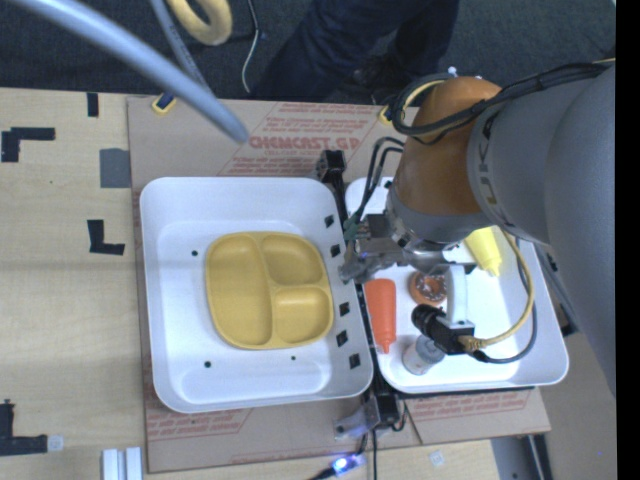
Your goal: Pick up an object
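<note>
My gripper hangs low over the left edge of the right bin, mostly hidden under the grey and orange wrist. Just below it lies an orange carrot, pointing toward the bin's front. A small round brown item sits right of the carrot. A yellow object pokes out from under the arm at the bin's right side. A small pale cylinder stands near the front of that bin.
The left bin holds a yellow divided plate in its middle. A row of black clips runs along the divider between the two bins. The arm covers the back half of the right bin.
</note>
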Available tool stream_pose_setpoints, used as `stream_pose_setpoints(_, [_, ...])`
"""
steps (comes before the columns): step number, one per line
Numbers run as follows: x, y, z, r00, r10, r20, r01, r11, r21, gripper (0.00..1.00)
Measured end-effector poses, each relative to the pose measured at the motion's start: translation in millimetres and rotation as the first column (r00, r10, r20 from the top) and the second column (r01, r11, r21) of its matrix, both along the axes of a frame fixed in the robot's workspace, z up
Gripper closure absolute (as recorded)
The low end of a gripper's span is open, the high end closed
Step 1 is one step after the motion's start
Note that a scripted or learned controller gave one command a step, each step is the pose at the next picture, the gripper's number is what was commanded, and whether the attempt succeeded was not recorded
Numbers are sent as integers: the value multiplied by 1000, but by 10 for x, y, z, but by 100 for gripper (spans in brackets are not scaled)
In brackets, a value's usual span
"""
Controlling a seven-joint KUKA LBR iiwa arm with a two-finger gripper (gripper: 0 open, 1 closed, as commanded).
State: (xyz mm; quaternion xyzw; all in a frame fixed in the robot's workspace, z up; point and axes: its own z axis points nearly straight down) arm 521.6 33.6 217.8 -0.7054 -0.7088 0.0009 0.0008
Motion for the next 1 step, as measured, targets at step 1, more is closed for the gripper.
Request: stream_pose_setpoints(1, [0,549,130,1000,2,1,-2,1000,2,100])
